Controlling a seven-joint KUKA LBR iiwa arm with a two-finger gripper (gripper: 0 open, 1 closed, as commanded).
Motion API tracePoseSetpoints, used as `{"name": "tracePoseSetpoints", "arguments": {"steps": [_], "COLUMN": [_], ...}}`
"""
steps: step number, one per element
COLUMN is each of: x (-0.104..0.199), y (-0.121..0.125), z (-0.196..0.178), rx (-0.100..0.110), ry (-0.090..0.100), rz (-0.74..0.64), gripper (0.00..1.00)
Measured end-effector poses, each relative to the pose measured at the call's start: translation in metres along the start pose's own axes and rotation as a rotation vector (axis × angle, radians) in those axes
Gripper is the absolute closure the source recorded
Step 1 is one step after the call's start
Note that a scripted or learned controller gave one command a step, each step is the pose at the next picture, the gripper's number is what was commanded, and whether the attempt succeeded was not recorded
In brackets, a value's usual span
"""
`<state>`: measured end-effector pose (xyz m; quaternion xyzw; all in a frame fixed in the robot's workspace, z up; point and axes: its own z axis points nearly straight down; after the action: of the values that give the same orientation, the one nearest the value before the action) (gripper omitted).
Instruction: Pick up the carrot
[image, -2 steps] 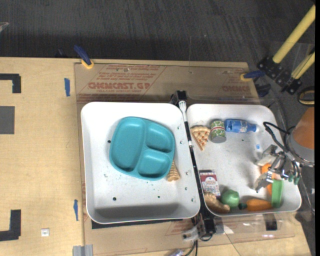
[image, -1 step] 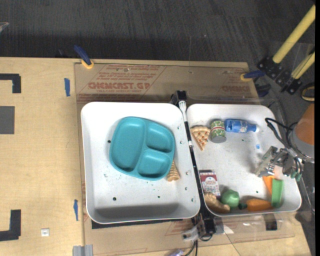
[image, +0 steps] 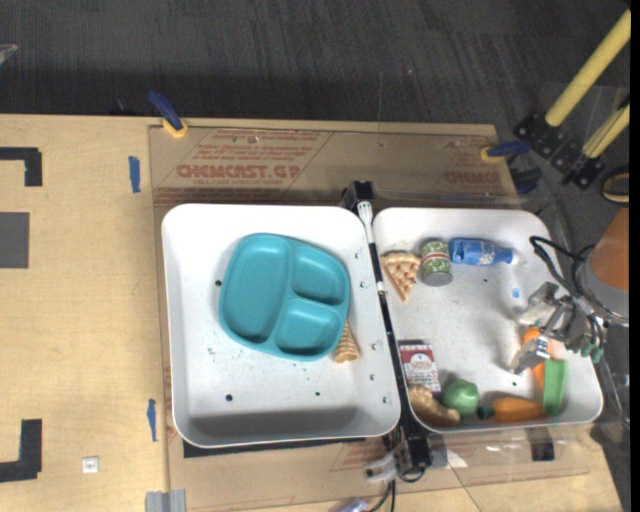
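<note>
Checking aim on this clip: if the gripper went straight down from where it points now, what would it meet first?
Probably the green piece just below the gripper, with the carrot lying beside it toward the right bin's front edge. Depth is hard to judge from this slanted view, so contact with the carrot first is possible.
</note>
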<state>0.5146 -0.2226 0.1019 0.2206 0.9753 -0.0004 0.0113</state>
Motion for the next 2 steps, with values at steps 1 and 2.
{"name": "tracePoseSetpoints", "arguments": {"steps": [1,2], "x": [-0.0031,-0.0027], "y": [0.0011,0.0013], "z": [-0.0114,-0.0109], "rx": [0.000,0.000], "ry": [-0.010,-0.009], "rz": [-0.001,-0.002], "gripper": [1.00,0.00]}}
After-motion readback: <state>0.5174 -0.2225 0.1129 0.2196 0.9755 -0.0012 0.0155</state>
